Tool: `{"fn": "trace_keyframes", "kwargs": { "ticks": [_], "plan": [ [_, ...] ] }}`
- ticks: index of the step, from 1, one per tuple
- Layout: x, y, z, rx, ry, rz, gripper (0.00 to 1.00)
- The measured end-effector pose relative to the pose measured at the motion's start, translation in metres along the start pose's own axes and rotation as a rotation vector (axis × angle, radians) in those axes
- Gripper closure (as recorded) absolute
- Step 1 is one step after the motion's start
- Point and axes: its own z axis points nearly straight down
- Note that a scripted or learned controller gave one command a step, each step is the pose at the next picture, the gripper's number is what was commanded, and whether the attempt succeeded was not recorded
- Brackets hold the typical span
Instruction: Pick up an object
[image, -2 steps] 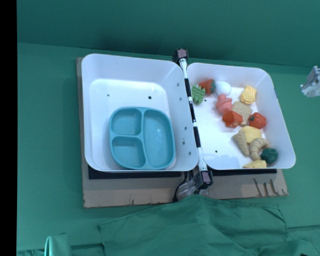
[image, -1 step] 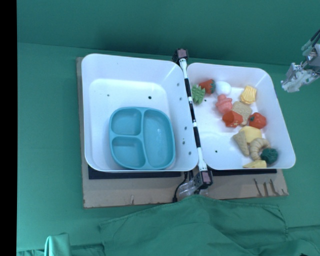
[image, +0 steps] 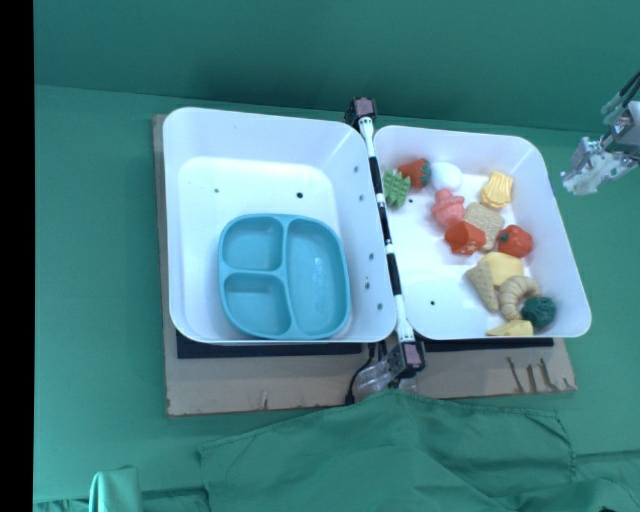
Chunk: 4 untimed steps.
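Gripper (image: 592, 168) sits at the frame's right edge, arm mostly cut off. Can't tell its state; toy food (image: 487, 243) crowds the right bin (image: 570, 270)

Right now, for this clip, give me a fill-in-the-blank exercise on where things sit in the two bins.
1. The blue tray lies in the ____ bin.
2. The toy food is piled in the ____ bin.
3. The tray has ____ compartments.
4. The gripper hangs outside the right bin, past its ____ rim.

Missing words: left; right; three; right
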Motion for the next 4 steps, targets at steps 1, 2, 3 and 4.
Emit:
{"fn": "trace_keyframes", "kwargs": {
  "ticks": [1,2,3,4],
  "plan": [
    [0.000,0.000,0.000,-0.001,0.000,0.000,0.00],
    [0.000,-0.011,0.094,0.007,0.002,0.002,0.00],
    [0.000,-0.010,0.089,-0.002,-0.001,0.000,0.00],
    [0.000,0.039,0.102,-0.005,-0.003,-0.002,0.00]
  ]
}}
